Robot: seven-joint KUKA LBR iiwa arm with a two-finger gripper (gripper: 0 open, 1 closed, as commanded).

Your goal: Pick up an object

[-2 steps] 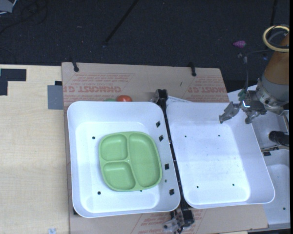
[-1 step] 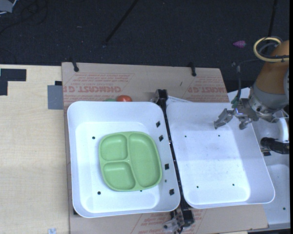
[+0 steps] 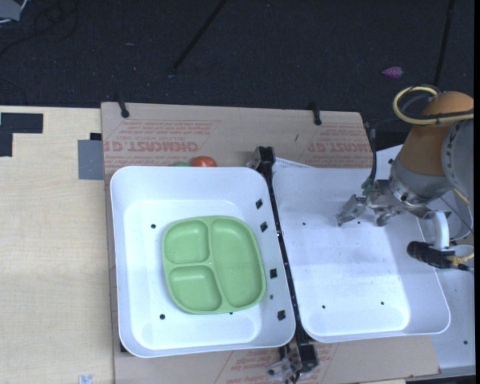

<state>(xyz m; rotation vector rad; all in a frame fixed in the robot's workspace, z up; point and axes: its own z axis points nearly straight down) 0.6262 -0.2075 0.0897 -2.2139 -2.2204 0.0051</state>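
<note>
A light green plate [image 3: 214, 263] with three compartments lies flat in the middle of the left bin [image 3: 136, 206]. My gripper [image 3: 363, 218] hangs over the upper right part of the right bin [image 3: 352, 294], far to the right of the plate. Its two fingers are spread apart, so it is open, and nothing is between them. The grey arm with its orange band [image 3: 432, 146] comes in from the right edge.
A small red object [image 3: 202, 162] and a bit of green next to it sit behind the left bin's far rim on the cardboard sheet [image 3: 224, 134]. A black divider [image 3: 276, 246] joins the two bins. A wooden bench top [image 3: 40, 246] lies to the left.
</note>
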